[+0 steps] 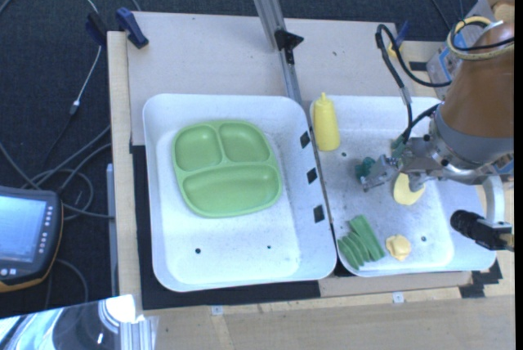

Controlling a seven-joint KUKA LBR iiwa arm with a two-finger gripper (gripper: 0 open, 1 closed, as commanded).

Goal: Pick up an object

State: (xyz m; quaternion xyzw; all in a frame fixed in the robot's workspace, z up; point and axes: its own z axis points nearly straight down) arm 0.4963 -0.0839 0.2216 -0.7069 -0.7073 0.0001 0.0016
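The arm is reaching in over the right bin (425,115), and the hand (377,171) is hanging low above the bin floor, its greenish tip sitting between the yellow mustard bottle (326,123) and a pale yellow rounded piece (408,190) that is lying just beside the wrist. Whether the hand is spread or pressed together cannot be told from this angle; nothing is showing between its tips, so no pick is being claimed here. The candidates are all waiting in that right bin: the bottle lying along the divider side, the rounded piece partly tucked under the arm, a green ridged object (360,240) near the front edge, and a small yellow lump (398,247) just beside it. The green divided plate (226,168) is sitting alone in the left bin (163,258), well apart from the action. To do this step well, the arm is probably needing to commit to one target, likely the rounded piece, centre the hand squarely over it and come straight down, since a glancing touch could be sending a round thing rolling. The bottle is looking slippery and wide; the small lump may be the easier grip.
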